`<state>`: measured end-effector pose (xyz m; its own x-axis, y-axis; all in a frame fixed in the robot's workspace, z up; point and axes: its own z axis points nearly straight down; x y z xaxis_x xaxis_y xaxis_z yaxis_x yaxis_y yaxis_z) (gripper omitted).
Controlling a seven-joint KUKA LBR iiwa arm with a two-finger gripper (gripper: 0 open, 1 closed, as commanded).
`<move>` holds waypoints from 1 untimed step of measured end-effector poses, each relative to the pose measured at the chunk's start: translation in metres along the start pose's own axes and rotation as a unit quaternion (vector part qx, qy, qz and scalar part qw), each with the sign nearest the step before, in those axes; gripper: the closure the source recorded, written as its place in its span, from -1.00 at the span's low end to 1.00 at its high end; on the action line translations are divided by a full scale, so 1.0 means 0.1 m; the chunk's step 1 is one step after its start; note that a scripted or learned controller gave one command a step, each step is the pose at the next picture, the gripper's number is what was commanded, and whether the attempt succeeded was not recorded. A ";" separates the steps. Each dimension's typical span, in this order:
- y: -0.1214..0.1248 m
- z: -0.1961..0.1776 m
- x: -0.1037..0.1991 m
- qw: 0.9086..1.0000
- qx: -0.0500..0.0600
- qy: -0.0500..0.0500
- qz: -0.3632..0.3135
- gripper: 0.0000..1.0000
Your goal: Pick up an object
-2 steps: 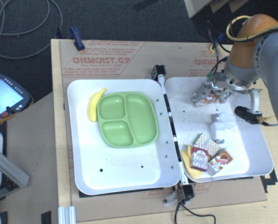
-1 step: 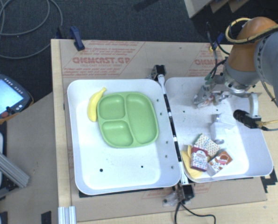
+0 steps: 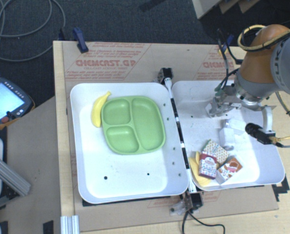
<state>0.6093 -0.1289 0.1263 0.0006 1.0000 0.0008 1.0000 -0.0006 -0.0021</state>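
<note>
Right now, step: the arm (image 3: 264, 57) hangs over the right bin (image 3: 193, 94), nothing lifted yet, by my reckoning.
Gripper (image 3: 227, 133): low over the bin's middle, just above the packets; whether it is apart or together I cannot tell from this slant.
Next move: likely a short reach toward the near corner, then a clean drop onto one packet.
Right bin holds: small packets (image 3: 218, 165) bunched in the near corner, lying on something yellow (image 3: 198, 174).
Left bin (image 3: 130, 186) holds: a green tray (image 3: 133, 125) with three compartments, and a banana (image 3: 99, 108) touching its far-left edge.
</note>
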 end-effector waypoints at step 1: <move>0.00 0.00 0.00 1.000 0.000 0.000 0.000 -1.00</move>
<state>0.6093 -0.1289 0.1263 0.0007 1.0000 0.0008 1.0000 -0.0007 -0.0018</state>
